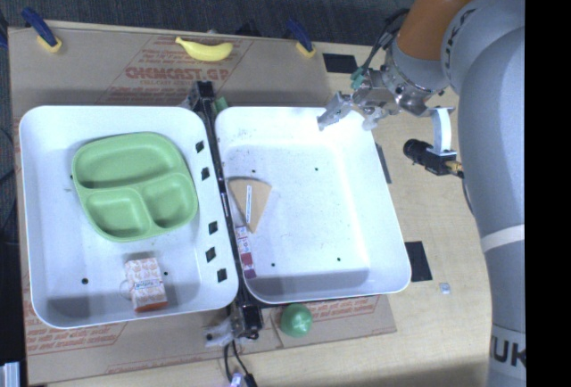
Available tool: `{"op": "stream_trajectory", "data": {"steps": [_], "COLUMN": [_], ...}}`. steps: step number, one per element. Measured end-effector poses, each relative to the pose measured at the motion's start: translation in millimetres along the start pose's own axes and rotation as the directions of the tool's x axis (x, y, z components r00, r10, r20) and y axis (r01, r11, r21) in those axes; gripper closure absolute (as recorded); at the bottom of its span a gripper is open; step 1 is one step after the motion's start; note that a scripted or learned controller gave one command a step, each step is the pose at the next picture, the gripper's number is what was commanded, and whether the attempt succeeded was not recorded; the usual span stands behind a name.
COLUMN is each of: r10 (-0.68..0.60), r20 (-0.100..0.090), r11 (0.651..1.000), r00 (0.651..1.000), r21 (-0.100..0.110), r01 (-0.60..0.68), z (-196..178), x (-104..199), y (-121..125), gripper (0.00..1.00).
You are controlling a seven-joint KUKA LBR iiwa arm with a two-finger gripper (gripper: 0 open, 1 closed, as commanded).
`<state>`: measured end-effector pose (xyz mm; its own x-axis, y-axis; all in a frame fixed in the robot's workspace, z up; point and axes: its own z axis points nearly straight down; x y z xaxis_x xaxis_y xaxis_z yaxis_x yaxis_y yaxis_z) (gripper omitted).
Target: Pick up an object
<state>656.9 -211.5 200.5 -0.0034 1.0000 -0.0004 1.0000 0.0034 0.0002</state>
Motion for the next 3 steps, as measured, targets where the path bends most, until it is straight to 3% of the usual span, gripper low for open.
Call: {"op": "stream_trajectory", "data": {"steps": [1,2,3], "r10": [-0.001,-0.003,-0.003], "r20": [-0.001,0.000,-0.002], "r11": [1.000,1.000,1.000], "r00": [1.000,1.000,1.000], "r21": [0.004,-0.001,0.003], "r01": [0.001,0.003,0.004], "z": [109.1,53.6,67.1], "x": [22.2,2.2,1.8], "y": [-44.9,0.6,-0.2], "gripper": [0.00,0.00,0.00]}}
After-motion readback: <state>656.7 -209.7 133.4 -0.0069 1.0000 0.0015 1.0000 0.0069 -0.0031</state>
